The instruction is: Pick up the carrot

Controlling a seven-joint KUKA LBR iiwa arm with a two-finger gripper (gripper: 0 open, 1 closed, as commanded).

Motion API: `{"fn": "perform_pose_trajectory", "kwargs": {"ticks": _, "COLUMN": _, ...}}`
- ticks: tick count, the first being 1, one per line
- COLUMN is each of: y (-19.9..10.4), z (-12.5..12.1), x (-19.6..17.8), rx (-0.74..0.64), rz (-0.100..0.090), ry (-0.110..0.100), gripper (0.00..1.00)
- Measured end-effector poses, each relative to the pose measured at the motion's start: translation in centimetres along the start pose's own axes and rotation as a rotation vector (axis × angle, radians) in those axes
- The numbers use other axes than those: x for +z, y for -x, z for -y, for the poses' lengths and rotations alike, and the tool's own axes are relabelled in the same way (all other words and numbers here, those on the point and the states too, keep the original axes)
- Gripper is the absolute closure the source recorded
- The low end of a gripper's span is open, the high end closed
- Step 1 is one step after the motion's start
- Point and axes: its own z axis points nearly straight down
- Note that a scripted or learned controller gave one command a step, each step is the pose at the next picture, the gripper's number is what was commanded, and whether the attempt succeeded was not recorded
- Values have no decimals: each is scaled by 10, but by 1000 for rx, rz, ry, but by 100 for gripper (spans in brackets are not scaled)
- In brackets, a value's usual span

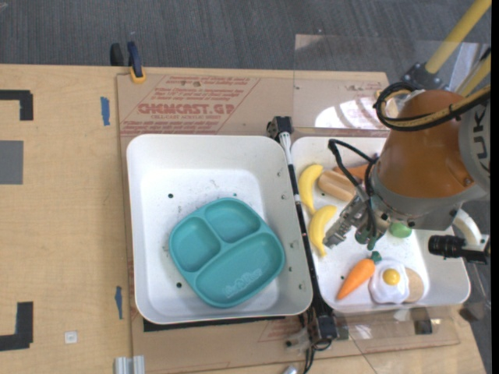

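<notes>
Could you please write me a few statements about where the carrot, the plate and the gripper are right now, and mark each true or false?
1. The carrot lies in the right bin. True.
2. The teal divided plate holds a banana. False: both bananas lie in the right bin.
3. The gripper holds the carrot. False: the carrot lies on the bin floor below it.
4. A fried egg toy lies next to the carrot. True.
5. The plate sits in the left bin. True.

Robot lab: taped bench (62, 209), white bins (148, 209), toy food.
</notes>
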Motion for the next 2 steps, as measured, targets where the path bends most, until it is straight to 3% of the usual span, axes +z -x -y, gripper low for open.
{"fn": "perform_pose_trajectory", "kwargs": {"ticks": 1, "y": 39, "z": 69, "x": 23, "rx": -316, "rz": -9, "ry": -9, "gripper": 100}}
{"fn": "perform_pose_trajectory", "kwargs": {"ticks": 2, "y": 39, "z": 68, "x": 23, "rx": -317, "rz": -8, "ry": -8, "gripper": 0}}
